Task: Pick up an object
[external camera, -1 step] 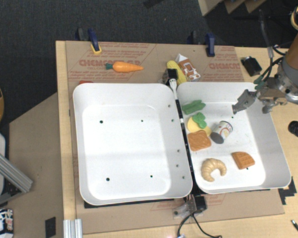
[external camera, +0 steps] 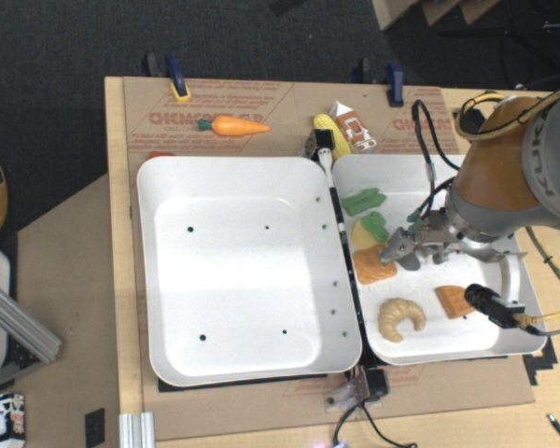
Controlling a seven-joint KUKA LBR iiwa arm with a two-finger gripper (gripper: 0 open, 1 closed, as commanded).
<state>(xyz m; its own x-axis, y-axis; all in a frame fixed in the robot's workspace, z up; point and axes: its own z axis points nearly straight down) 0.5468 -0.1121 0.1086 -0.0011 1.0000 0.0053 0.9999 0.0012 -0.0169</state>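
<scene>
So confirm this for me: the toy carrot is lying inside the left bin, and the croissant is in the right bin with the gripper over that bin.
One thing is off. The carrot is not inside the left bin; the camera view shows it on the cardboard bench surface beyond that bin's far edge. The rest stands: the croissant lies in the right bin, and the gripper is over that bin.

left bin (external camera: 233, 343) open, right bin (external camera: 448, 343) cluttered
</scene>
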